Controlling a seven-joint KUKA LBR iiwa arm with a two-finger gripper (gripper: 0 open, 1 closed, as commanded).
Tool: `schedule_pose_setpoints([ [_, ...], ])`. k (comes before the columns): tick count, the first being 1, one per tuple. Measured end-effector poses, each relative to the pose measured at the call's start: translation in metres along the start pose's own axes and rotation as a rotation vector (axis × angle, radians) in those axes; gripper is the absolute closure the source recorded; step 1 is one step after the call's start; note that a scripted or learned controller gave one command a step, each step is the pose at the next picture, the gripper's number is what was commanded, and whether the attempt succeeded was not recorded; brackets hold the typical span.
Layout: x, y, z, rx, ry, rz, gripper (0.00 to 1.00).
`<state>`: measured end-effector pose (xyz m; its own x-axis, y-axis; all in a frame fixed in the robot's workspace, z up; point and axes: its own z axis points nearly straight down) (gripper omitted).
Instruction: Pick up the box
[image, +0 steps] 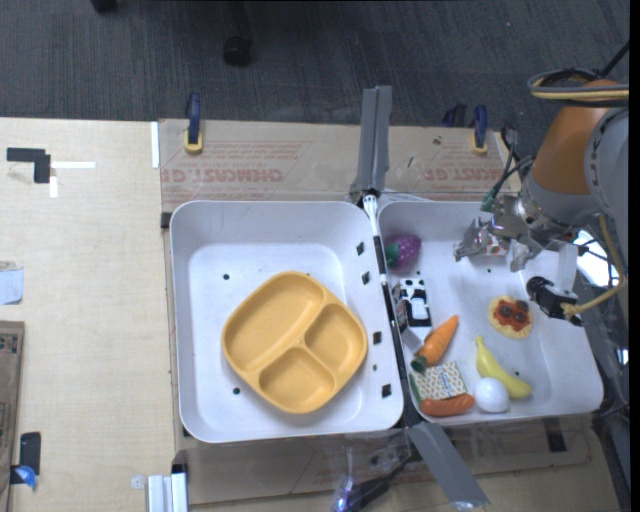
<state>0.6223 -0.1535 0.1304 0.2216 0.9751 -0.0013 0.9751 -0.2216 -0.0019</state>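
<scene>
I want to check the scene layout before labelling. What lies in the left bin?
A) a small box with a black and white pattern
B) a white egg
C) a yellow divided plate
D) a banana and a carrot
C, because the yellow divided plate lies in the left bin, while the banana, carrot, box and egg all lie in the right bin.

Arm (575, 150) reaches in, gripper (487, 245) pointing left.

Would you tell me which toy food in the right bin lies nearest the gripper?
The purple grapes, at the bin's far left corner, lie level with the gripper; the pizza, carrot and banana lie farther toward the camera.
</scene>
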Motion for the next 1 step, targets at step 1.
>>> schedule_pose_setpoints([
  [1,0.066,0.0225,0.0025,-0.001,0.0,-0.01,0.0],
])
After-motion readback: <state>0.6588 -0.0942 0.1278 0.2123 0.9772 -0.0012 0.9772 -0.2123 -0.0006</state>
